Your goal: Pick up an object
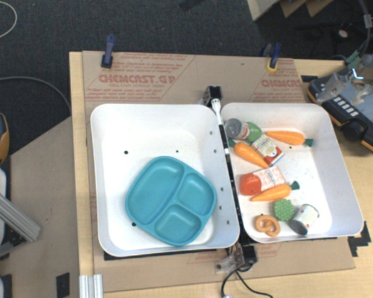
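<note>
Desk (143, 79): carries two white bins side by side.
Left bin (118, 135): holds a blue divided plate (171, 199).
Right bin (326, 166): toy food, all right of the plate.
Carrots: one (286, 137) at the far side, one (250, 155) nearer the plate, one (270, 194) lower.
Red carton (262, 180): between the two lower carrots.
Pretzel (268, 225): near the front wall, beside a green piece (284, 210).
Jaws: cannot tell.
</note>
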